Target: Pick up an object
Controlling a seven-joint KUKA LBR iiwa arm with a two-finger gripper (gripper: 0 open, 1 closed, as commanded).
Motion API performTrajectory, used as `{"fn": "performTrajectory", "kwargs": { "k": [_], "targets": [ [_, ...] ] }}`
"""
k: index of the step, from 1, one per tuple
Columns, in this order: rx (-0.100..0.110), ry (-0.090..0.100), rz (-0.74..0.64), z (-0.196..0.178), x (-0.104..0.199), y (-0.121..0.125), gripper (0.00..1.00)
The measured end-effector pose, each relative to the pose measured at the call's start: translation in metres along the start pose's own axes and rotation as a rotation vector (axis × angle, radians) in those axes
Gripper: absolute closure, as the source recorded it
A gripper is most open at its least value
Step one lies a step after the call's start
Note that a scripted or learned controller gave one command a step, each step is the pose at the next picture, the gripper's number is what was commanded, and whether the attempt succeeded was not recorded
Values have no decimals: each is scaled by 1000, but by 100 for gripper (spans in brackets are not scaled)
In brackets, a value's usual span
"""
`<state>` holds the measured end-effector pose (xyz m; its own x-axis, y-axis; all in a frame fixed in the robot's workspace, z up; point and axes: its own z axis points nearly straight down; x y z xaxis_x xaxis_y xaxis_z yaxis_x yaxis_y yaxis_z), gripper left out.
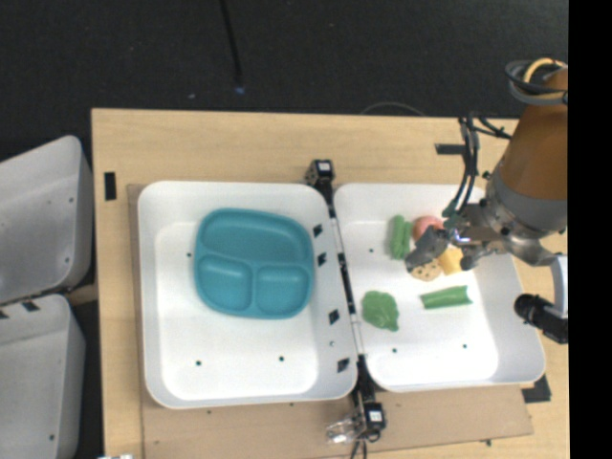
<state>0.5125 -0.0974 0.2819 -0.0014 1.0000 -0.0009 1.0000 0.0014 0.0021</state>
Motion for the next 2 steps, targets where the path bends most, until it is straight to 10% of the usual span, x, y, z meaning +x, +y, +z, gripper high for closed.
{"fn": "performTrajectory", "kwargs": {
  "k": [2],
  "targets": [
    [5,0,4,44,-1,6,0]
  ]
}}
